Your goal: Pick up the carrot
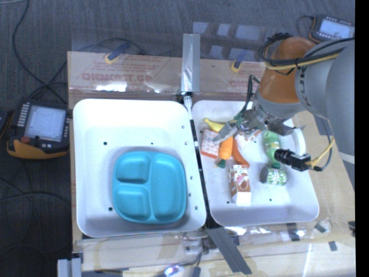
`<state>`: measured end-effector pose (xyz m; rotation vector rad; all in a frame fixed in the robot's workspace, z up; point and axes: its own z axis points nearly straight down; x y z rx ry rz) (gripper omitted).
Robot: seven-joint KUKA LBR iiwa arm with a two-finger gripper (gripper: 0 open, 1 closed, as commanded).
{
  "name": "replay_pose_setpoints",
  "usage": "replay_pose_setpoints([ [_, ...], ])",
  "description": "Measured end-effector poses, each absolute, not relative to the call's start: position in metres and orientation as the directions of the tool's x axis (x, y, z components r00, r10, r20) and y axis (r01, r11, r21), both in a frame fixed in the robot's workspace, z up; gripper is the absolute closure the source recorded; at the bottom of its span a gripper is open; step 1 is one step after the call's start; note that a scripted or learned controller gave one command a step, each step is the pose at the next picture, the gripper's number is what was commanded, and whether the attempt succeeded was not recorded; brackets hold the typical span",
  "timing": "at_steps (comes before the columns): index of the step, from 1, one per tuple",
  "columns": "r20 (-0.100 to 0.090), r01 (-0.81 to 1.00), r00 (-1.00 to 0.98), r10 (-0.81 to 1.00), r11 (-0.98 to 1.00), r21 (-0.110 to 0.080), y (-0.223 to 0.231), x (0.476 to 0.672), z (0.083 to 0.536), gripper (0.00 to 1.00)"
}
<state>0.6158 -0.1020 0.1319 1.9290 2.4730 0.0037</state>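
Observation:
The orange carrot [226,149] lies in the right white bin [300,203], near its left wall, pointing down-left. My gripper [229,130] hangs just above the carrot's upper end, reaching in from the orange-banded wrist [281,79] at the upper right. Whether the gripper touches the carrot cannot be made out; the carrot rests among other items.
Around the carrot lie a yellow banana [212,123], an orange-and-white packet [210,146], a small carton [240,184], a green bottle [271,143] and a green can [277,176]. The left bin [92,126] holds a blue divided plate [150,187].

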Motion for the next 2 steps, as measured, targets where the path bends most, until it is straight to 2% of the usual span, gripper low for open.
replay_pose_setpoints([
  [1,-0.015,0.987,-0.156,0.988,0.157,0.045,-0.108,0.624,0.111,0.0],
  [2,-0.021,0.974,-0.221,0.975,0.222,0.043,-0.108,0.638,0.111,0.0],
])
